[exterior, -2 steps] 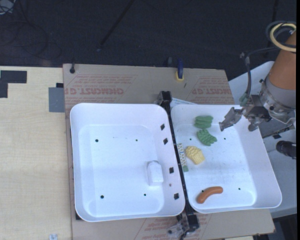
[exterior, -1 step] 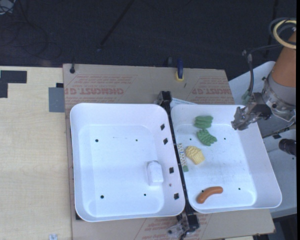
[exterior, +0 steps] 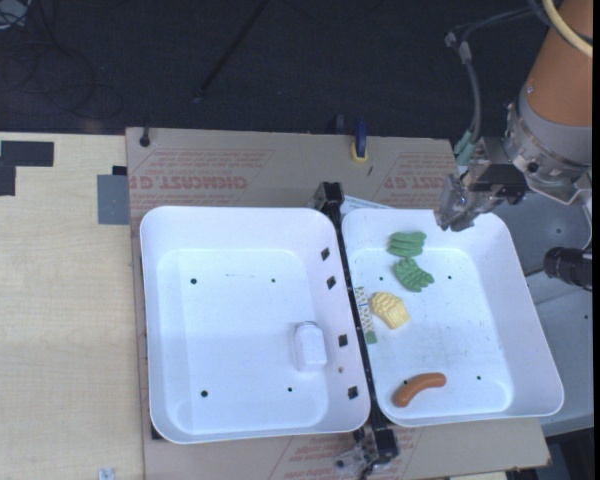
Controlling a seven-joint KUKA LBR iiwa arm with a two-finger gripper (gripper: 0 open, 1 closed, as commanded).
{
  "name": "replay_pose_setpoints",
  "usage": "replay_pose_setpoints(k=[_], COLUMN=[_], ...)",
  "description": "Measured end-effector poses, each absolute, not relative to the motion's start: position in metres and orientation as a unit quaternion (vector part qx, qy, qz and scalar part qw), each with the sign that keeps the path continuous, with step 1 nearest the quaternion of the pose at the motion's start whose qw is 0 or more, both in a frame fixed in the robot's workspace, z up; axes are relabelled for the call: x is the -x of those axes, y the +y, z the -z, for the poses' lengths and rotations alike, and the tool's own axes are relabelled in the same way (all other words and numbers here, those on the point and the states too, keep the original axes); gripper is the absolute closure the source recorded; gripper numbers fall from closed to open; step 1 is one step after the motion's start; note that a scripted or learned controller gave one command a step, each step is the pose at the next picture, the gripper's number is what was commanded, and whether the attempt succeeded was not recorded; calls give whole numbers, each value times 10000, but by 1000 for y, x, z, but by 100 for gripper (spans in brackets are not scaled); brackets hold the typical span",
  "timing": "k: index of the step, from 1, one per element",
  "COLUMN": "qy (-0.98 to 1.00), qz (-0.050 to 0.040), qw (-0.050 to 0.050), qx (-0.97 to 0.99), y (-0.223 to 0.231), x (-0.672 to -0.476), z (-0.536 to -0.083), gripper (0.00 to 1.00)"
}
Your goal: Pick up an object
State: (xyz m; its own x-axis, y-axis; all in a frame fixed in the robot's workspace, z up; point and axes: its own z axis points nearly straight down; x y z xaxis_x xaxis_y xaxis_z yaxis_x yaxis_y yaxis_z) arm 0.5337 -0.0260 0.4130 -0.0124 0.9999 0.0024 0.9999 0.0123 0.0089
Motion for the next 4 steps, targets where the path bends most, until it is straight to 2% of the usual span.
replay_pose_setpoints(k=[1, 2, 3, 4], qy=[7088, 7081, 7067, 7063], qz=[22, 25, 32, 28], qw=[-25, -20, -29, -23], qx=[-7054, -7061, -7075, -7079], y=[33, 30, 17, 16], x=[-554, -554, -518, -520], z=[-362, -374, -323, -334], gripper=[100, 100, 100, 100])
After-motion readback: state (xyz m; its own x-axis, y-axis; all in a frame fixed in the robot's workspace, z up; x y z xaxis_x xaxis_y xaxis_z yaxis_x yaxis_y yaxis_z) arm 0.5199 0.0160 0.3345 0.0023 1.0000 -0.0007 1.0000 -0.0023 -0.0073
